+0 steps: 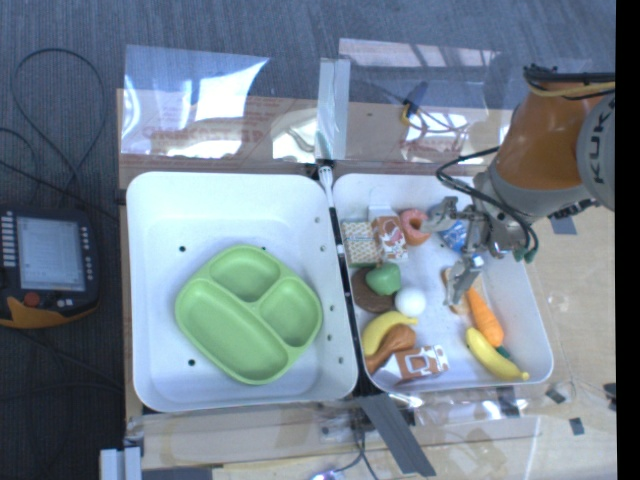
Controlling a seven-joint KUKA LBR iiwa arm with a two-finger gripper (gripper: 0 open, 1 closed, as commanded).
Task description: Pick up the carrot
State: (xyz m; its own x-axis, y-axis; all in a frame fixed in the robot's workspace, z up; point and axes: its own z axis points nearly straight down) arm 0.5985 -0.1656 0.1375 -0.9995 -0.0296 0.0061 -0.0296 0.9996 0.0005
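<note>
The carrot [485, 317] is orange with a green top and lies slanted in the right bin [535, 313], near its right wall. My gripper [459, 293] hangs low over the bin, just to the left of the carrot's upper end and very close to it. Nothing shows in its grip. The arm's orange band [545, 143] is above it at the upper right.
A yellow banana [495, 356] lies just below the carrot. A white ball [410, 303], a green fruit [383, 278], a drumstick [392, 338] and small cartons [360, 240] crowd the bin's left half. A green divided plate [250, 313] sits in the left bin [160, 208].
</note>
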